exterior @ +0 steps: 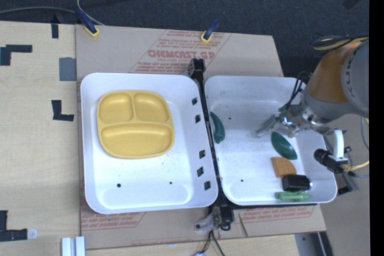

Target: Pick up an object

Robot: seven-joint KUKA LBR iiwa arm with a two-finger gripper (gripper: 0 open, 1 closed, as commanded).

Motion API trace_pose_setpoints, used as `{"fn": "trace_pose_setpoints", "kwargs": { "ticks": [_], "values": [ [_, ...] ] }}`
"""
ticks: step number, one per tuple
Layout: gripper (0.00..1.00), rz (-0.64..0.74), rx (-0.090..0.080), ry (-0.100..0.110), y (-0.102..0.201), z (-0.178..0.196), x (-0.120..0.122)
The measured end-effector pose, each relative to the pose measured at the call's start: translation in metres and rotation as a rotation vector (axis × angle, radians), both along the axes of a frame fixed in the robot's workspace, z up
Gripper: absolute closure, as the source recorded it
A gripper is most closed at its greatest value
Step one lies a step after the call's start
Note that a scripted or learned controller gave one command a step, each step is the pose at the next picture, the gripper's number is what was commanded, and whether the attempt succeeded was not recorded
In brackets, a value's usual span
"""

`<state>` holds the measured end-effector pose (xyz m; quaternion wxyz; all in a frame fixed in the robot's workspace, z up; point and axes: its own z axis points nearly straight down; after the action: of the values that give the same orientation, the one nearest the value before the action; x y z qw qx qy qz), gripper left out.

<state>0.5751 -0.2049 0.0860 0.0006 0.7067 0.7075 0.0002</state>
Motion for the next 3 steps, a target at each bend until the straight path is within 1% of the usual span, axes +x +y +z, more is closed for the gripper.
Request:
{"fn": "trace_pose_setpoints", "kwargs": {
  "ticks": [1,2,3],
  "values": [
    [1.00,0.000,-0.002,-0.004,-0.0003,0.0106,0.0010],
    [0.00,0.000,-0.002,-0.004,-0.0002,0.0106,0.0010],
    [1.00,0.001,-0.001,-0.004,0.0005,0.0200,0.0011]
  ]
}}
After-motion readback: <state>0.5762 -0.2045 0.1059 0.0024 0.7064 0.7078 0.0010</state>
